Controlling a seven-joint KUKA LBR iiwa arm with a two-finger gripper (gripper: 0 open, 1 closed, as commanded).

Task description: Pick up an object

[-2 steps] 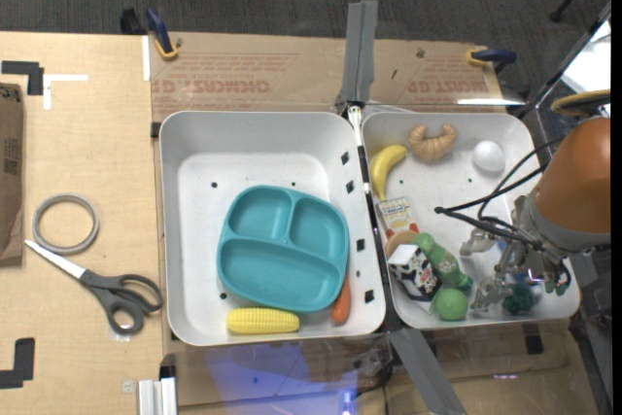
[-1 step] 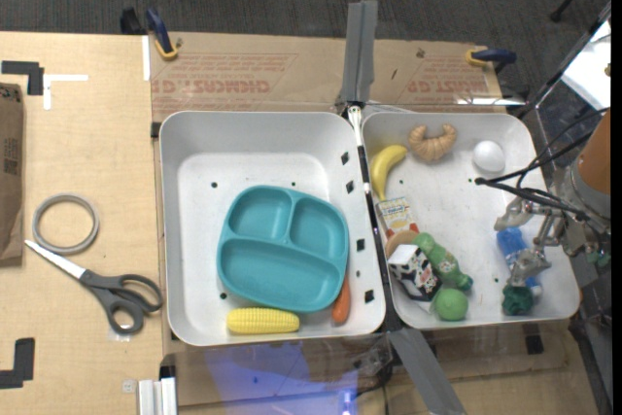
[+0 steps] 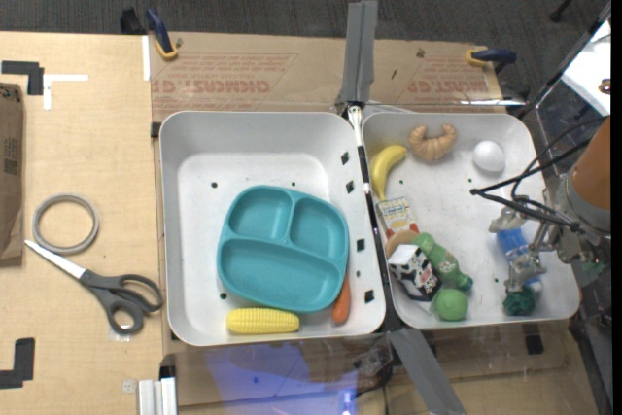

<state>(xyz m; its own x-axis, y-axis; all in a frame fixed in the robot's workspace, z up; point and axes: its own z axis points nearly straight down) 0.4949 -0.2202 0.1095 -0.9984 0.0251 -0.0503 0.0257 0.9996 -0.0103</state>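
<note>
The arm's hand [image 3: 522, 259] hangs low at the view's right side.

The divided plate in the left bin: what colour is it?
Teal, seen best in the camera view: the divided plate.

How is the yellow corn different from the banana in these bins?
The corn lies in the left bin, below the teal tray; the banana lies in the right bin, against the dividing wall. The corn is straight and lies crosswise; the banana is curved and runs more up-and-down. Both are yellow.
</note>
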